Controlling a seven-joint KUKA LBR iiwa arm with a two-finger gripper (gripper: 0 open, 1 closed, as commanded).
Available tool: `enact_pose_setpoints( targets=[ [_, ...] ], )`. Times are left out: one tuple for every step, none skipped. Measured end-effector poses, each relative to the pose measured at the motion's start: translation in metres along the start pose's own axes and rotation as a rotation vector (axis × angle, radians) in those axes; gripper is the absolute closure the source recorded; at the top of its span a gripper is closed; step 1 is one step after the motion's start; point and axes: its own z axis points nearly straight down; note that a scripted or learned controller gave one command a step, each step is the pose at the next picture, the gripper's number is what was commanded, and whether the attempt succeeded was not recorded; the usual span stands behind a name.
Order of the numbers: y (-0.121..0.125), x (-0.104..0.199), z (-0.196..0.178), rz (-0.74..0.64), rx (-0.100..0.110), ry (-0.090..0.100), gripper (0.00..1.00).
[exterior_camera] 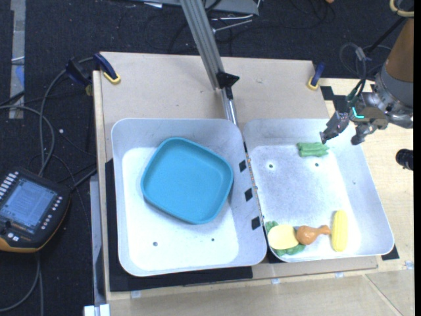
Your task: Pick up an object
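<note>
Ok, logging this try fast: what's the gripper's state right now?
Gripper: open, holding nothing, fingers spread above the right bin's far edge, just right of the green object.

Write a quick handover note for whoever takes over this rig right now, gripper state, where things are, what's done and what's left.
Gripper: open, holding nothing, above the right bin's far right corner.
Green piece: on the right bin floor just left of the gripper.
Yellow corn, orange drumstick, yellow-green piece: along that bin's near edge.
Blue plate: left bin.
Done: nothing picked.
Left: grasp and lift an object.
</note>
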Motion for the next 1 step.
enact_pose_setpoints(
  targets=[
    [0.0000,0.0000,0.0000,0.000,0.000,0.000,0.00]
  ],
)
